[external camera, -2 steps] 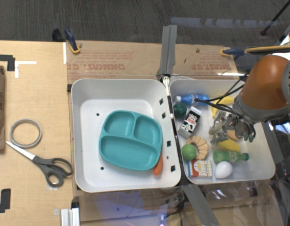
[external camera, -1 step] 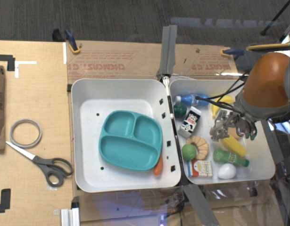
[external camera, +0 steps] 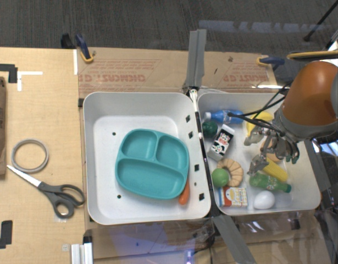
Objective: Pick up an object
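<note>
My gripper [external camera: 269, 154] hangs low in the right bin [external camera: 306, 202], open, just above the yellow banana [external camera: 277, 171] and the green bottle [external camera: 271, 183]. Nothing sits between its fingers. Left of it lie a tan ridged cookie [external camera: 233, 169], a green apple [external camera: 220, 176] and a black-and-white carton [external camera: 222, 141]. A white egg [external camera: 263, 200] and a small printed box [external camera: 234, 197] rest near the front wall. Further back I see a blue bottle [external camera: 221, 116], a dark green ball [external camera: 210, 128] and a yellow item [external camera: 260, 120], partly hidden by cables.
The left bin [external camera: 97, 147] holds a teal divided plate [external camera: 153, 164] with an orange carrot [external camera: 184, 193] at its front right corner. On the bench to the left lie scissors [external camera: 53, 193] and a tape roll [external camera: 29, 154]. The arm's orange band [external camera: 314, 95] looms over the right bin's far side.
</note>
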